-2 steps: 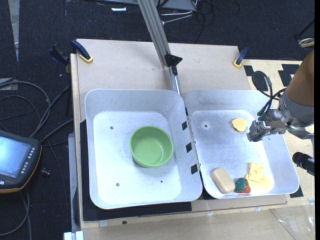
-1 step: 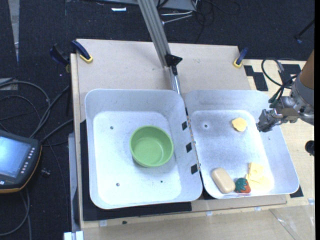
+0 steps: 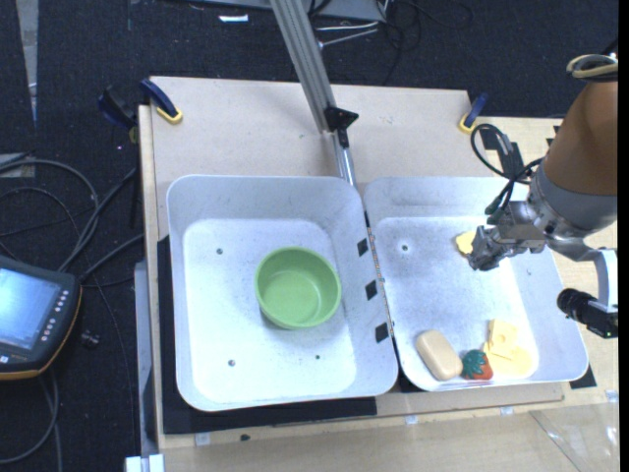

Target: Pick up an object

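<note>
The gripper (image 3: 484, 256) hangs low over the upper part of the right bin (image 3: 413, 205), just beside a small yellow piece (image 3: 464, 242) that peeks out at its left; whether that piece is touched or merely near cannot be told, and the view is too small and dark there to tell how the gripper is set. The other candidates lie together at the bin's near edge: a tan oblong block (image 3: 438, 353), a small red-and-green strawberry-like toy (image 3: 477, 365) touching it, and a pale yellow flat item (image 3: 512, 349) just right of that. The left bin (image 3: 197, 205) holds a green bowl (image 3: 298, 286), well apart from the arm. Judging by looks, these are light toy-like pieces. The tan block seems rounded and smooth, so it could slip; pinching across its short width looks safest.
</note>
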You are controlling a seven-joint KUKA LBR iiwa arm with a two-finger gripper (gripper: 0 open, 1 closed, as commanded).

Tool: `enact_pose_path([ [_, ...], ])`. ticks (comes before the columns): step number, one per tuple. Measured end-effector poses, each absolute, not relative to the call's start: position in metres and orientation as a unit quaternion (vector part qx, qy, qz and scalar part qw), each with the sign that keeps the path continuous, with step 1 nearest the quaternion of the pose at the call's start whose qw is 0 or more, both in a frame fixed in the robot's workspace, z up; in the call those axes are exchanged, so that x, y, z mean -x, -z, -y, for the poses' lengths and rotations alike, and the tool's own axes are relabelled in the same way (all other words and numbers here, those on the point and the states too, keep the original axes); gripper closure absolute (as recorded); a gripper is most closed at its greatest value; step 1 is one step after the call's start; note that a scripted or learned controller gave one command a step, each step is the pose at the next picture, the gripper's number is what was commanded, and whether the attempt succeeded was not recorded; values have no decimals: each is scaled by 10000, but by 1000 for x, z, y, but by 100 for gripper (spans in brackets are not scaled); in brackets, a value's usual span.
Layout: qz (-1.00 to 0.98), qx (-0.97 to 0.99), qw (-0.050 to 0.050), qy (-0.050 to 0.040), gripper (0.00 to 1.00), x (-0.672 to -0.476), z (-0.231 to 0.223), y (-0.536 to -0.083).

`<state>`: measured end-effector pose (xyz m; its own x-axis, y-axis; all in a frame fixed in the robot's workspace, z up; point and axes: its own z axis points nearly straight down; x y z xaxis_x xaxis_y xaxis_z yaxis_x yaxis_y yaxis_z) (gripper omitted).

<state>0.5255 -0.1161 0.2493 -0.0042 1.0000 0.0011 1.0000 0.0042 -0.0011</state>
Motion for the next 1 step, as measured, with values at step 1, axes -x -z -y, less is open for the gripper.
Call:
enact_pose_path([
  [1, 7090, 7053, 8, 1, 100, -516, 56, -240],
])
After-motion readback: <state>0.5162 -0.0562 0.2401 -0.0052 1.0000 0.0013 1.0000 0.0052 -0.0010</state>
